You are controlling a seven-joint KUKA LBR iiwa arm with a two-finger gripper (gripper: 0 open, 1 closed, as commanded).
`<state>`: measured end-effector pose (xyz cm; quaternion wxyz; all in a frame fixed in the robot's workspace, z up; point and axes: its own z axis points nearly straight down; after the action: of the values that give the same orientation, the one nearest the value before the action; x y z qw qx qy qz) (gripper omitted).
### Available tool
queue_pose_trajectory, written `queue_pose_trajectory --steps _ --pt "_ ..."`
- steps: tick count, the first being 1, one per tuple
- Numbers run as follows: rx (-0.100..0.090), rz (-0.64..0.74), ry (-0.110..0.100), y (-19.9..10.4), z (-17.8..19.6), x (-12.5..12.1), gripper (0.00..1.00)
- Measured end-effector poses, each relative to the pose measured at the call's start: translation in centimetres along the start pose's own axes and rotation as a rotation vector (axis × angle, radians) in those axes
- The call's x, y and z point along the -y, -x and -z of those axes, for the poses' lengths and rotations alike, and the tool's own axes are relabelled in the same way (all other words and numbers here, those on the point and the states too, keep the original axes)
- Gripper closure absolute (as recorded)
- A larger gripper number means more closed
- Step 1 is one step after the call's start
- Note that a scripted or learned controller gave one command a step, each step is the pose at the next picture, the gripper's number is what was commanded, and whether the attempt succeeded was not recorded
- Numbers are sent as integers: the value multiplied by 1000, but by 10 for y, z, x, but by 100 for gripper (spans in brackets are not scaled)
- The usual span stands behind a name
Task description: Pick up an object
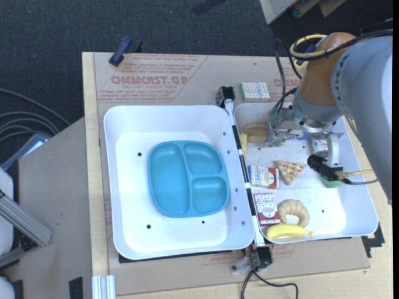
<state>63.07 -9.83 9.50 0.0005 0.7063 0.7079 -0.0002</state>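
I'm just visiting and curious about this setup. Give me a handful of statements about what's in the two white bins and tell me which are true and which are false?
1. A blue divided plate lies in the left bin. True.
2. The banana sits on the blue plate. False: it lies in the right bin, near its front edge.
3. The croissant lies just behind the banana. True.
4. The arm's gripper hangs over the left bin. False: it is over the back of the right bin.
5. The blue plate has three compartments. True.
6. The blue plate's compartments are full of food. False: nothing lies in them.
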Motion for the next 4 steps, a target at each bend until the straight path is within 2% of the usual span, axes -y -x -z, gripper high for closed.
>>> queue_pose_trajectory --steps 1,2,4 --pt "0 0 -1 0 0 0 0" --pt "-10 -8 -44 33 -17 -27 0" --pt "-1 -11 -39 25 -16 -27 0"
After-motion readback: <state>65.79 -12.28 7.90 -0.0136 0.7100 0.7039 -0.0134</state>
